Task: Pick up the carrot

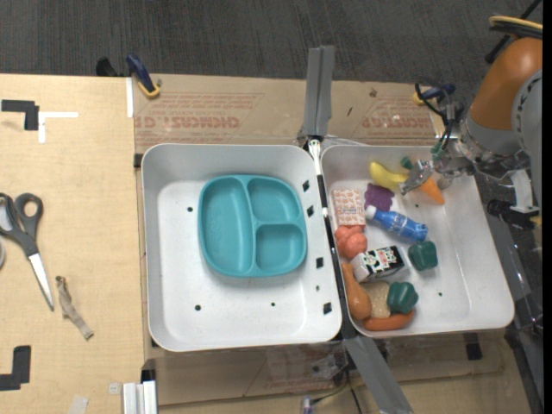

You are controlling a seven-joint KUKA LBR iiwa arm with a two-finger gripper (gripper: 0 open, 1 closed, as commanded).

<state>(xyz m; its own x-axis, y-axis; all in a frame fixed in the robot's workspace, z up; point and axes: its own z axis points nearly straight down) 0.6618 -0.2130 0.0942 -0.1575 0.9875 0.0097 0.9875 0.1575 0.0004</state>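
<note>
In the right bin [483, 257], the end effector [424, 179] sits at the far side, just beside the banana [385, 175] and over an orange piece [431, 193] that may be the carrot; whether its fingers grip it I cannot tell. A blue bottle [398, 224], milk carton [378, 263] and sausage [388, 322] lie nearer. The left bin [164, 257] holds a teal divided plate [253, 224]. Scissors [28, 235] rest on the bench [69, 188] at the left.

Pincer [424, 178] touching carrot [431, 191] in right bin [483, 257].
</note>
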